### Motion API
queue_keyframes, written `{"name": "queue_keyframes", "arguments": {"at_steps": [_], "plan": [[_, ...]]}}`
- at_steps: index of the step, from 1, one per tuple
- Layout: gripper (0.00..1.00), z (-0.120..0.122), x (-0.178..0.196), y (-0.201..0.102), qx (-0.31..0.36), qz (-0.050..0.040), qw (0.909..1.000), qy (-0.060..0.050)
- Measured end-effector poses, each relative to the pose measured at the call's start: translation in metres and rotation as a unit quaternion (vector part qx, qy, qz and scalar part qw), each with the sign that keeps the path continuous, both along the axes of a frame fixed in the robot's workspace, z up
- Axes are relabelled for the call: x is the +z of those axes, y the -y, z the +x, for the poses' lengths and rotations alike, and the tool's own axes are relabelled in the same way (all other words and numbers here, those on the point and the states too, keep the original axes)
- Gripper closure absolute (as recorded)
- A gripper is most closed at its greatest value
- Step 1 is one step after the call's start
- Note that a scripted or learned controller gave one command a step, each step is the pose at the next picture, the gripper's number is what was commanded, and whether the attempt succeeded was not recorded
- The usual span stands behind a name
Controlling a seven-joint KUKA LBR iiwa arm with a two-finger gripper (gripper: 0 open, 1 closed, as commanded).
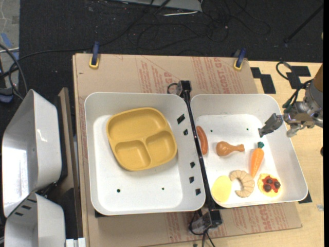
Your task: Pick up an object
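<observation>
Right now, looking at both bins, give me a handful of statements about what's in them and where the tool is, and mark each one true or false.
1. The yellow divided plate lies in the left bin. True.
2. The carrot lies in the left bin. False: it is in the right bin.
3. The tool hangs over the right bin's right side. True.
4. The tool holds the drumstick. False: the drumstick lies on the bin floor, apart from it.
5. The sausage lies beside the divider between the bins. True.
</observation>
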State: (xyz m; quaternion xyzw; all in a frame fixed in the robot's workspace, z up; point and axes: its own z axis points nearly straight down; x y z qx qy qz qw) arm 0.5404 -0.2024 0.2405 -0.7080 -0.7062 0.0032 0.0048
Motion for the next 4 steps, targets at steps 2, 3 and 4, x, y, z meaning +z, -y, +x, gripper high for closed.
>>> {"name": "queue_keyframes", "arguments": {"at_steps": [2,3,4], "plan": [[0.00,0.010,-0.053,-0.005,0.001,-0.0005,1.0000,0.003],[0.00,0.009,-0.118,-0.009,0.001,-0.0002,1.0000,0.003],[0.00,0.009,-0.150,-0.009,0.001,-0.0009,1.0000,0.004]]}}
